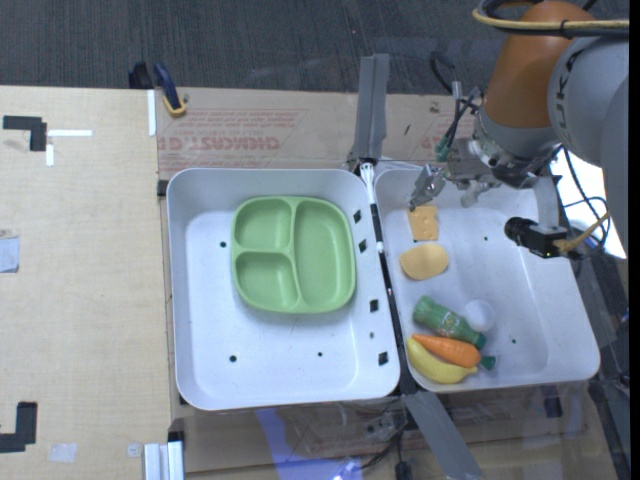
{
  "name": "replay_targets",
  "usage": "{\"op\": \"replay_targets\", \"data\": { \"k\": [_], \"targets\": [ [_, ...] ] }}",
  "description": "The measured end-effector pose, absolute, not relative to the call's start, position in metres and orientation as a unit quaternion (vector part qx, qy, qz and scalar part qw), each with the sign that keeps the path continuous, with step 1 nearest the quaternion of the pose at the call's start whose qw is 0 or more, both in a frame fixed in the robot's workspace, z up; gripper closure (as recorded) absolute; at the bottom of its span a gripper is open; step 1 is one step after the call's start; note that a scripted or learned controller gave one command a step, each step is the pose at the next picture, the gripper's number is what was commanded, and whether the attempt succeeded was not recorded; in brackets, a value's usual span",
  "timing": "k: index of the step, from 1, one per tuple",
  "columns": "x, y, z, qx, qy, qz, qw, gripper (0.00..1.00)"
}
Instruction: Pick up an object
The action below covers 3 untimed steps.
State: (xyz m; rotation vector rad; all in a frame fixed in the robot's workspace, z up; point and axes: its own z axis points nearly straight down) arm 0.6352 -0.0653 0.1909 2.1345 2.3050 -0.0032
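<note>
Over the right shallow white bin [560,298], the metal two-finger gripper [428,190] hangs with its fingertips pinching 1 small tan cracker-like square [425,224] at its top edge.

— What sits in the left bin [200,368]?

— A green divided plate [294,255], lying flat toward twelve o'clock of the bin's middle.

— And the right bin [540,338]?

— At its twelve o'clock corner the gripper [424,190] hangs over a yellow-orange block [425,224], apparently touching its top edge. Just at six o'clock of the block lies a pale yellow lump [425,261]. Further toward six o'clock – a green bottle [447,321], a carrot [447,349] and a banana [436,365], packed together.
</note>
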Motion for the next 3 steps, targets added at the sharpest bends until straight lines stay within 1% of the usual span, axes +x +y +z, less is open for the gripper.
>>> {"op": "replay_targets", "data": {
  "k": [1,2,3],
  "targets": [
    [0.653,-0.105,0.091,0.648,0.761,-0.0006,0.000,0.00],
    [0.654,-0.106,0.100,0.648,0.761,-0.0013,0.001,1.00],
    [0.659,-0.074,0.191,0.683,0.730,-0.0013,0.000,1.00]
  ]
}}
